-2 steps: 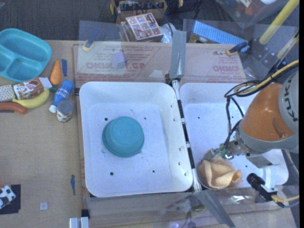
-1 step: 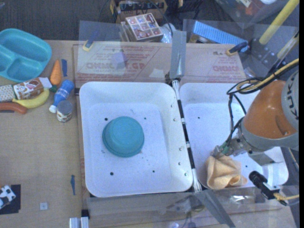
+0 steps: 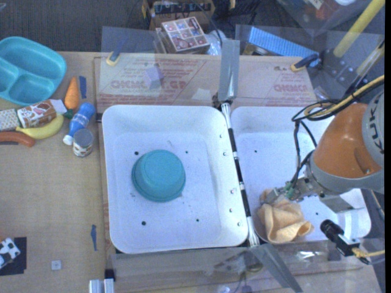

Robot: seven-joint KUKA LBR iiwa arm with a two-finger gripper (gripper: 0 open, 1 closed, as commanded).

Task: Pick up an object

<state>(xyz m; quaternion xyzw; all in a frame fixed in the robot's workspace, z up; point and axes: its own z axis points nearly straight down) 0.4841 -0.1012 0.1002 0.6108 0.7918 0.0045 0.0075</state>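
Note:
A crumpled tan cloth (image 3: 283, 221) lies in the near left corner of the right bin (image 3: 269, 133). My gripper (image 3: 285, 193) hangs low over the cloth's upper edge, and the grey and orange arm (image 3: 348, 148) reaches in from the right. Its tip is small and partly hidden by the wrist. A teal bowl (image 3: 159, 175) rests upside down in the middle of the left bin (image 3: 122, 127), well away from the gripper.
The ridge between the two bins (image 3: 235, 170) runs just left of the gripper. Outside the bins on the left of the bench are a blue divided tray (image 3: 27, 69), a small bottle (image 3: 78, 122), a can (image 3: 83, 143), a toy carrot (image 3: 73, 93) and a banana (image 3: 43, 129).

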